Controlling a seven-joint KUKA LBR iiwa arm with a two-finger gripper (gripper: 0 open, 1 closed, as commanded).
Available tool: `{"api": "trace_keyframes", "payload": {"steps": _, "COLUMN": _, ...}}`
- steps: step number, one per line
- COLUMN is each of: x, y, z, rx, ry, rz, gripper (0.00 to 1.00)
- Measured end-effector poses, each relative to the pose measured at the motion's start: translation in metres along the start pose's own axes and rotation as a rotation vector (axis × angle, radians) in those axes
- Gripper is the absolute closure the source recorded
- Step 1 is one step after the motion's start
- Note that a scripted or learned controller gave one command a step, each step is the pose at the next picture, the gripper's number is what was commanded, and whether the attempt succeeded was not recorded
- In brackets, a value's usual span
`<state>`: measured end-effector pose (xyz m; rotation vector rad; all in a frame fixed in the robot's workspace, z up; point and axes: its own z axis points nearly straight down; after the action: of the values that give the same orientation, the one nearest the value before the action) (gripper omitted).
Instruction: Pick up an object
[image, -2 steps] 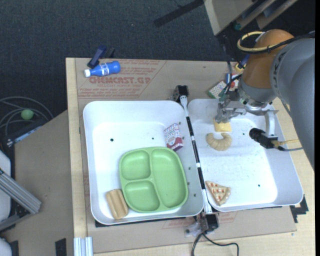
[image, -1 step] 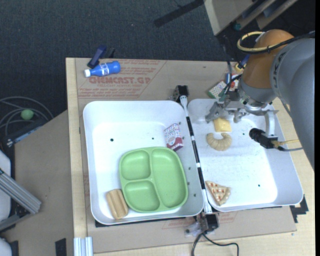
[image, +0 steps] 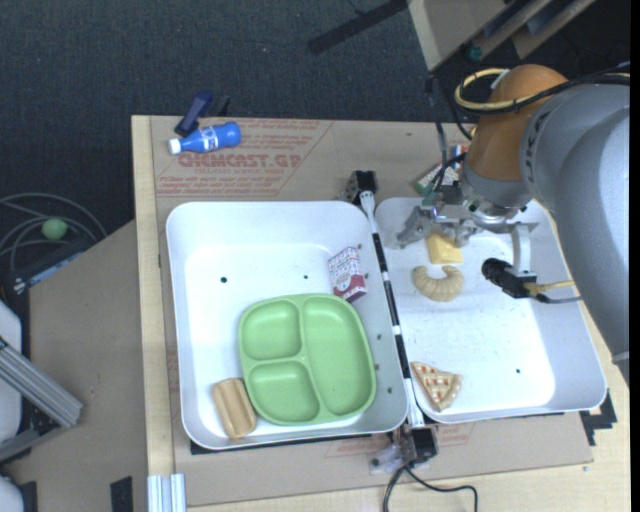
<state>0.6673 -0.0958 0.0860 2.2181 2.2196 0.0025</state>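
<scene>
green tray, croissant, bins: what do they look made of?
Green tray: likely molded plastic, smooth with a soft sheen, three rounded compartments. Croissant: probably a plastic or rubber toy; uniform tan, ridged, too even for real pastry. Bins: apparently thin white plastic, glossy, with rounded corners and rolled rims.

You see the arm (image: 560, 130) over the right bin (image: 530, 385), its gripper (image: 447, 232) low above a yellow block (image: 446, 250). A croissant (image: 440, 284) lies just below it, a waffle (image: 437, 386) in the near corner. The left bin (image: 200, 260) carries a green tray (image: 305, 357), a bread stick (image: 233, 407) and a red-white packet (image: 346, 273).
</scene>
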Motion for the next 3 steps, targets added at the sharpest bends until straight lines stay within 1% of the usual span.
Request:
{"api": "trace_keyframes", "payload": {"steps": 1, "x": 0.000, "y": 0.003, "z": -0.014, "rx": -0.009, "ry": -0.002, "rz": -0.001, "gripper": 1.00}}
{"api": "trace_keyframes", "payload": {"steps": 2, "x": 0.000, "y": 0.001, "z": -0.012, "rx": -0.005, "ry": -0.002, "rz": -0.001, "gripper": 0.00}}
{"api": "trace_keyframes", "payload": {"steps": 3, "x": 0.000, "y": -0.001, "z": 0.001, "rx": 0.005, "ry": 0.001, "rz": 0.000, "gripper": 0.00}}
